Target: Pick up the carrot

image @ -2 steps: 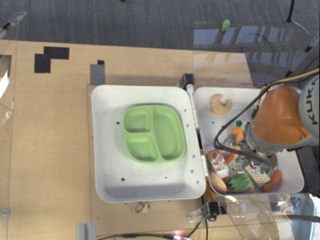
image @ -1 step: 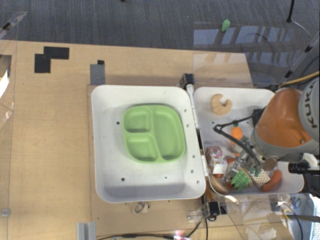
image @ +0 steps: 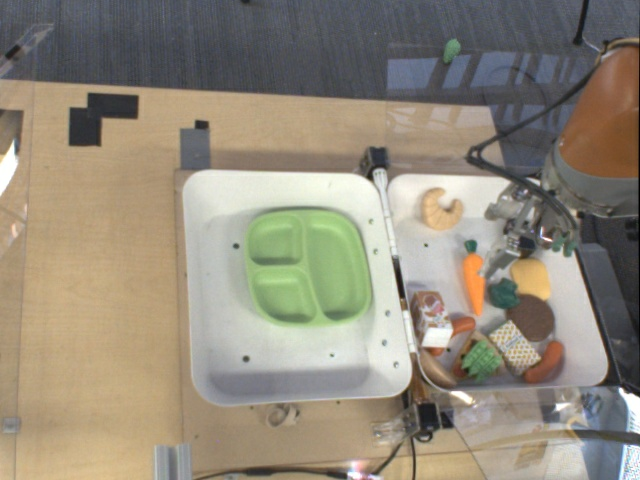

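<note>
Wooden tabletop (image: 100, 298) carries two white bins; carrot (image: 473, 278) lies in the right bin (image: 590, 318), beside the hand (image: 515, 248); hand state indeterminate; carrot likely light, rigid, smooth; grip mid-body.

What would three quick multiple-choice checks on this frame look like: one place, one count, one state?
1. Where does the orange toy carrot with green top lie?
A. on the green tray
B. in the right white bin
C. on the bare bench

2. How many compartments has the green plastic divided tray?
A. three
B. two
C. five

3. How does the carrot stand to the two-finger gripper?
A. lifted above the bin
B. clamped between the fingers
C. lying on the bin floor beside the gripper

Key: 1 B, it lies in the right white bin with the other toy food. 2 A, three hollows show. 3 C, it lies flat, left of the gripper.
</note>
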`<state>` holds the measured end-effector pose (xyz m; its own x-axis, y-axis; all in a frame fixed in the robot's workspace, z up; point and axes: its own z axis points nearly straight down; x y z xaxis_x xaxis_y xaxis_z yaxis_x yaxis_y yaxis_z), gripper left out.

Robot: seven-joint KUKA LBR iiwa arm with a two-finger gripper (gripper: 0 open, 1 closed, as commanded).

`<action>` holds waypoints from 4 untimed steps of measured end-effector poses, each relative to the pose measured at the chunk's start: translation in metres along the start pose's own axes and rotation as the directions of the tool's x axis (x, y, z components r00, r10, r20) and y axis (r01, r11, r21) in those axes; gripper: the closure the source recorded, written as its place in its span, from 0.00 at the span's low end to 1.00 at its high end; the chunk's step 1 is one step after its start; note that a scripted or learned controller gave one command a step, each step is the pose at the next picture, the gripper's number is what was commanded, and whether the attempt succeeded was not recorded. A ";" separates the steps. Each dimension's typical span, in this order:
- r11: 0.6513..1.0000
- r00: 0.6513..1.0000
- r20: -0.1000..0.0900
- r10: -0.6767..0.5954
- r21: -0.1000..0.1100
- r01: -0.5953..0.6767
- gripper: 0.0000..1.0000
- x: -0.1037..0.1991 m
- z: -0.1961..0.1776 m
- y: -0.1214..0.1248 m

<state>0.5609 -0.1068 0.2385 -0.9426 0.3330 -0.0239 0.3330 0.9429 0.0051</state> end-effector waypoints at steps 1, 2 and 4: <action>1.000 1.000 -0.025 -0.007 0.004 0.007 0.00 -0.003 0.111 -0.003; 0.991 0.991 -0.006 0.136 0.003 -0.136 0.00 0.025 0.148 -0.007; 0.968 0.968 0.001 0.250 0.000 -0.250 1.00 -0.041 0.137 0.017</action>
<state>0.6082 -0.1049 0.1028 -0.8296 0.5579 -0.0229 0.5578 0.8299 0.0107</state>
